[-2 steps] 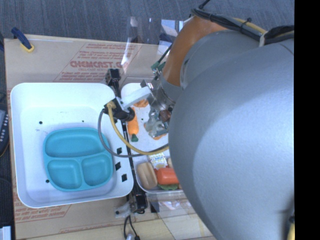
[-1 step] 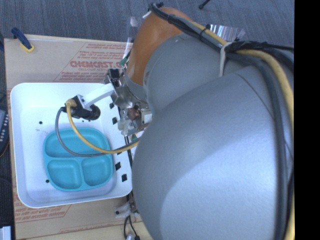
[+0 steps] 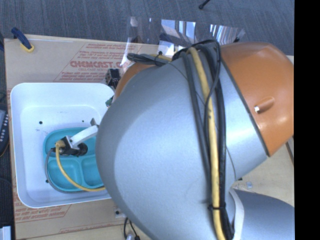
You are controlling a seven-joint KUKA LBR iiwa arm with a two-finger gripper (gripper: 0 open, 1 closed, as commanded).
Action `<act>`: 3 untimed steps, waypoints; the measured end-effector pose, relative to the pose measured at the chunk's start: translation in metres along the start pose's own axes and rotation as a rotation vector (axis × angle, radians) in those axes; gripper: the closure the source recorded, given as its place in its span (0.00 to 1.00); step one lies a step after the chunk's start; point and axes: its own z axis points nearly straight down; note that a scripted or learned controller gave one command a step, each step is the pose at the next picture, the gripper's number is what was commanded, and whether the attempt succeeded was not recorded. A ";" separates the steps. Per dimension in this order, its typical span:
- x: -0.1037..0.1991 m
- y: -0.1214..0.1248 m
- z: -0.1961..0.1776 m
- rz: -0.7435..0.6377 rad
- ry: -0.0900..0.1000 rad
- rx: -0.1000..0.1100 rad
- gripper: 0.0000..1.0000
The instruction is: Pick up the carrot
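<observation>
Camera view: board (image 3: pixel 75 59) reads CHEMCAST (red print).

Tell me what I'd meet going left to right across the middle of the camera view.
white bin → teal tray lying in it → grey arm → orange band of the arm

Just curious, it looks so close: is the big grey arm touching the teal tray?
Cannot tell. In the camera view the arm overlaps the teal tray on its right side, hiding any gap.
</observation>
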 end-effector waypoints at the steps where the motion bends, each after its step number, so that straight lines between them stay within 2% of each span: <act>1: 0.075 -0.012 0.059 -0.088 0.015 -0.001 1.00; 2: 0.099 0.019 0.060 -0.550 0.004 0.011 1.00; 3: 0.098 0.016 0.051 -0.561 -0.001 0.015 1.00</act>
